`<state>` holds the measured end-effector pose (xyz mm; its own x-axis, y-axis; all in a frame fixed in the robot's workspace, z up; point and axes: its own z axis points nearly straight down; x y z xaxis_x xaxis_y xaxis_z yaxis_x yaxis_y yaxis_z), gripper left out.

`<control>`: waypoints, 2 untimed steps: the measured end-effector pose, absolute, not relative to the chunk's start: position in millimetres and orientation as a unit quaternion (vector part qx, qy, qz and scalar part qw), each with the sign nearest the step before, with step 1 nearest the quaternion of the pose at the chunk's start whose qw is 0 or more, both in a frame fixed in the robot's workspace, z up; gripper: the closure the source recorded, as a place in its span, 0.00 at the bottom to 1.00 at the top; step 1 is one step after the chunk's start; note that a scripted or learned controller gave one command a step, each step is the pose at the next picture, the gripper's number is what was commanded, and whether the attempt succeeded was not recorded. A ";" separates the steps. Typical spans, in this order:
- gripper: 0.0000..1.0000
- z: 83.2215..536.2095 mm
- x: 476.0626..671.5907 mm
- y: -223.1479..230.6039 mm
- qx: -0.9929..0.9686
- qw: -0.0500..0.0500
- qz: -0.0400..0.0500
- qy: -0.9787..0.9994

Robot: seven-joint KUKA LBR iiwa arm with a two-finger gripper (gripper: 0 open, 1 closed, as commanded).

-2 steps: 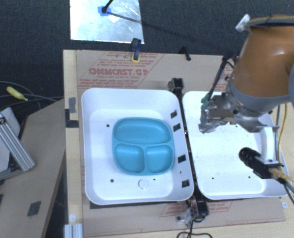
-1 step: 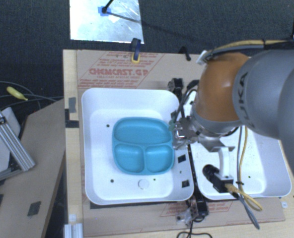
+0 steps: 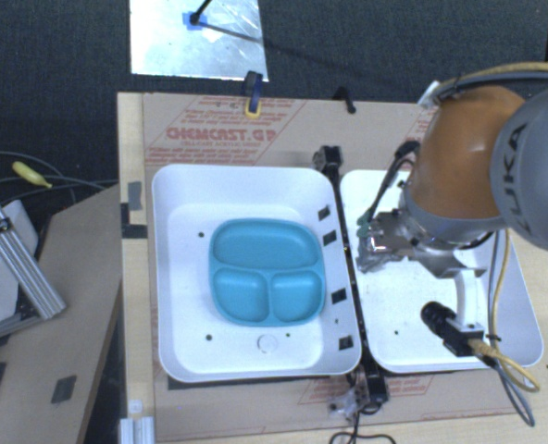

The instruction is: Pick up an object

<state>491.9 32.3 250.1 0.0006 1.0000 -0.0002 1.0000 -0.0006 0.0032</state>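
A blue divided plate (image 3: 265, 271) with three compartments lies flat in the middle of the left bin (image 3: 186, 202). My gripper (image 3: 378, 245) hangs low over the left part of the right bin (image 3: 394, 340), close to the divider between the two bins. The arm's orange band and grey body cover most of the right bin's far half. I see nothing held at the gripper, and the plate lies apart from it, to its left.
A row of black clips (image 3: 334, 239) runs along the divider between the bins. A black connector with a yellow cable (image 3: 454, 331) hangs from the arm over the right bin's near side. Cardboard (image 3: 228, 128) lies under both bins.
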 end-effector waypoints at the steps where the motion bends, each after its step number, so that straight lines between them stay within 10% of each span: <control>1: 1.00 280.2 486.9 83.4 0.704 0.001 0.002 0.710; 2: 1.00 244.5 485.9 120.7 0.705 -0.001 -0.001 0.710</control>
